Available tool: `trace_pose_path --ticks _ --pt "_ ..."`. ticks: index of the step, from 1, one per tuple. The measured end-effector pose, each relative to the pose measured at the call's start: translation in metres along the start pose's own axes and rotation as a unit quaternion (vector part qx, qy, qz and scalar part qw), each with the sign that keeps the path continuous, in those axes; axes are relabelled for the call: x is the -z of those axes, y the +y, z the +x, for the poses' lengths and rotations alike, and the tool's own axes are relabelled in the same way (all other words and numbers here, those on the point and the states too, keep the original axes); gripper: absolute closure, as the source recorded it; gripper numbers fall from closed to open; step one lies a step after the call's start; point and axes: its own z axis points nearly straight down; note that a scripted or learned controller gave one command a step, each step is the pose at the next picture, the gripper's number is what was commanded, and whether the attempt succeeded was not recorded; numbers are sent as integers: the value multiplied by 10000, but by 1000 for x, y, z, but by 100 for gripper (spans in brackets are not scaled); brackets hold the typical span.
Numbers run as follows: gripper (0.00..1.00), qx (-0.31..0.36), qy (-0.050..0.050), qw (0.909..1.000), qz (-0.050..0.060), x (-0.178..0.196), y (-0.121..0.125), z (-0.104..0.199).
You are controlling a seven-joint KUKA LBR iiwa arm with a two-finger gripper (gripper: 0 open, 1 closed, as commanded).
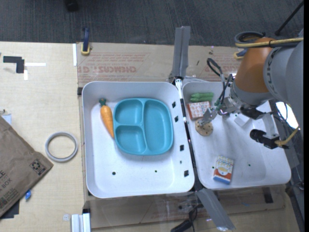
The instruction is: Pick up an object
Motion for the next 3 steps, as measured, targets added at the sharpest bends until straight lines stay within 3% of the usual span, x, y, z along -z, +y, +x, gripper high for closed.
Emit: trace_pose_path --ticks 1,2,3 --pt "0 270 3 9996 19 -2 38 -56" --pt "0 1175 0 9931 3 -1 3 -7" --pt "0 946 -6 9955 0 -2 33 -15"
